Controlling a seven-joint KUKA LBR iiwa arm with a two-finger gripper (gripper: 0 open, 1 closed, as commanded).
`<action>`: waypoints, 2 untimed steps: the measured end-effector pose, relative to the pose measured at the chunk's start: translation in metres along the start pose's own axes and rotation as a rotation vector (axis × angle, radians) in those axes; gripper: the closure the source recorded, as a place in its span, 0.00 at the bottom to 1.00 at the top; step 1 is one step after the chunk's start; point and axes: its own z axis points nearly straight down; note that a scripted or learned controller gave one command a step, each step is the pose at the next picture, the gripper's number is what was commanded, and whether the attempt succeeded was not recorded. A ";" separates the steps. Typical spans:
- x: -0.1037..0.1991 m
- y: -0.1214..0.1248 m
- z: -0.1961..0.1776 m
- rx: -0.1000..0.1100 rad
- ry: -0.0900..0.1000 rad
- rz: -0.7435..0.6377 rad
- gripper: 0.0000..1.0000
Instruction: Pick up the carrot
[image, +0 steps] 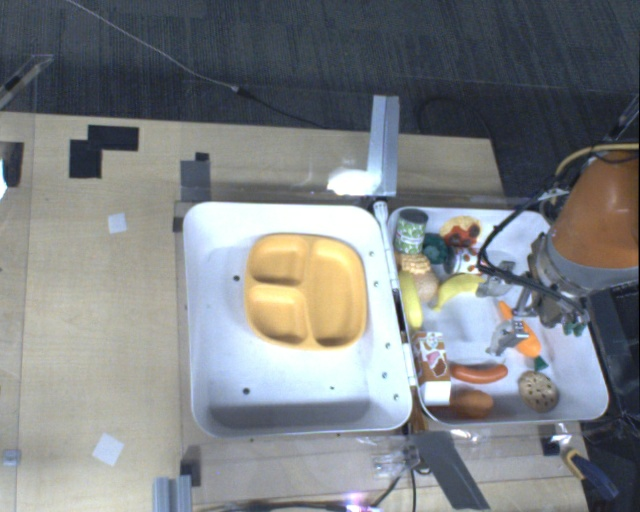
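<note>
My gripper (512, 327) was over the carrot (530, 345) in R bin (600, 400); finger state: can't tell.

bench (90, 330): pale wood | floor (300, 50): dark grey carpet | black cable (160, 50) across floor

Right bin (598, 392) crowded — open floor only at centre, around 12 o'clock of sausage (479, 373). Banana (458, 288) closing that patch at 11 o'clock, carrot (527, 338) and gripper (507, 335) at 3 o'clock, carton (432, 354) at 9 o'clock. Cookie (538, 391) and bread roll (470, 403) packing 6 o'clock edge. Left bin (215, 400) roomier — yellow divided plate (305, 289) filling middle, bare floor all round, widest toward 6 o'clock.
</note>
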 end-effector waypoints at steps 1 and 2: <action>0.001 -0.015 0.036 0.000 -0.002 0.105 0.00; -0.003 -0.014 0.023 0.001 -0.011 0.099 1.00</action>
